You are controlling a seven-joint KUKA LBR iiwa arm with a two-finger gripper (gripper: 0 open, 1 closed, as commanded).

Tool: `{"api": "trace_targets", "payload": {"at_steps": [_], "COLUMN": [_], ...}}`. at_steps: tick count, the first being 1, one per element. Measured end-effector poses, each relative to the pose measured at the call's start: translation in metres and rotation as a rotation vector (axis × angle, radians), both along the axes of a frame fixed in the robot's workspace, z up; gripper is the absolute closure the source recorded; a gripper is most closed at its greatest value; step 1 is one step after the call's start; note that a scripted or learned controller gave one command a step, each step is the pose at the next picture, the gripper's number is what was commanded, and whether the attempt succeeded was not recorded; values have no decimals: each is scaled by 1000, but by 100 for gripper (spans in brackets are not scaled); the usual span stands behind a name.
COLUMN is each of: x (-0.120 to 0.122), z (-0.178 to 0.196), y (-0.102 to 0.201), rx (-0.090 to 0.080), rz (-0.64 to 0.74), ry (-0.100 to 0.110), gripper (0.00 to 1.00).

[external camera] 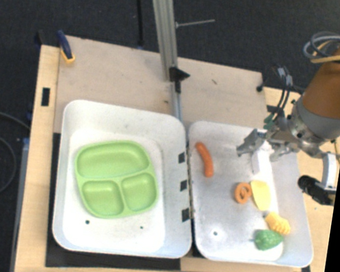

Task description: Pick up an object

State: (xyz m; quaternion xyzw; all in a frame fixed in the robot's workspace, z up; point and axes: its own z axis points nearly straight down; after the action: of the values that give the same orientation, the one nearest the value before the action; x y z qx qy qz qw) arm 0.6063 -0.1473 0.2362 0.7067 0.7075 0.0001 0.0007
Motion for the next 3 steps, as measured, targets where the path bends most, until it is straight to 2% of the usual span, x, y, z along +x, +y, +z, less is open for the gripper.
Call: {"api": "trace_targets", "payload": {"at_steps": [2,3], "x": [-13,-10], "z": [-101,-132], "y": [3,1], "rx": [0,-5], "rz": [-2,-2], "ry": [4,-11], "gripper": [0,0]}}
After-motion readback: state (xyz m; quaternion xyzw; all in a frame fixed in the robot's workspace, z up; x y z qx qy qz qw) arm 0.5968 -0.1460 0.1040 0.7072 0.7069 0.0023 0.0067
